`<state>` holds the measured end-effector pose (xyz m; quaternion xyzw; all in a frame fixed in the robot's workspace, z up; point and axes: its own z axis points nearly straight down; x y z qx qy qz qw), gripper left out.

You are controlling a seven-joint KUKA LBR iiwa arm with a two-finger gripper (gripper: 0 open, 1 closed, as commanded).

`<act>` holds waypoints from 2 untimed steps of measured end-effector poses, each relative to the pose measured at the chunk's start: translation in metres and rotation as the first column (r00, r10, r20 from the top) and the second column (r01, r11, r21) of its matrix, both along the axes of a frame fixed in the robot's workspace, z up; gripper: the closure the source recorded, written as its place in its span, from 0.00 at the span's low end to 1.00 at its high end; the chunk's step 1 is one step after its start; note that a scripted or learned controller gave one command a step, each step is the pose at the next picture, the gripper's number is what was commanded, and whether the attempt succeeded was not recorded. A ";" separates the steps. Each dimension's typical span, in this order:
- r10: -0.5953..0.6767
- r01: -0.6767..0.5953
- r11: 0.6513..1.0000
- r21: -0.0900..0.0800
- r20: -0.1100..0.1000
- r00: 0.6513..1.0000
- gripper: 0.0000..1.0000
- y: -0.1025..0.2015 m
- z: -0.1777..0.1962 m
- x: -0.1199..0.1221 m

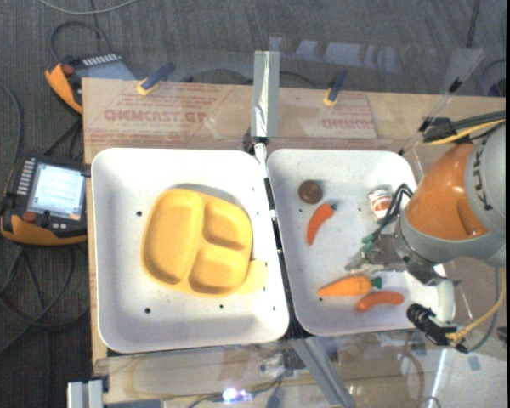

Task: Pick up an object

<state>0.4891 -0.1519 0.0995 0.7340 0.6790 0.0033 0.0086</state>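
In the right bin (340,164) lie an orange carrot (344,288), a smaller orange-red piece (381,299) beside it, a curved orange chilli (319,222), a brown round disc (310,192) and a small red-and-white can (379,201). My gripper (366,261) hangs low at the bin's right side, just above and to the right of the carrot, with its fingers pointing left. The arm's body hides the bin's right wall. Nothing is visible between the fingers.
The left bin (119,228) holds a yellow sectioned tray (200,240). A metal divider bar (264,92) runs between the bins at the back. A teach pendant (47,198) lies on the floor at the left. Cables trail around the bench.
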 end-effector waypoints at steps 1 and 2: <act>0.000 0.000 1.000 0.000 0.000 1.000 0.00 0.000 0.000 0.000; -0.026 0.026 1.000 0.000 -0.001 1.000 0.00 0.037 -0.010 -0.001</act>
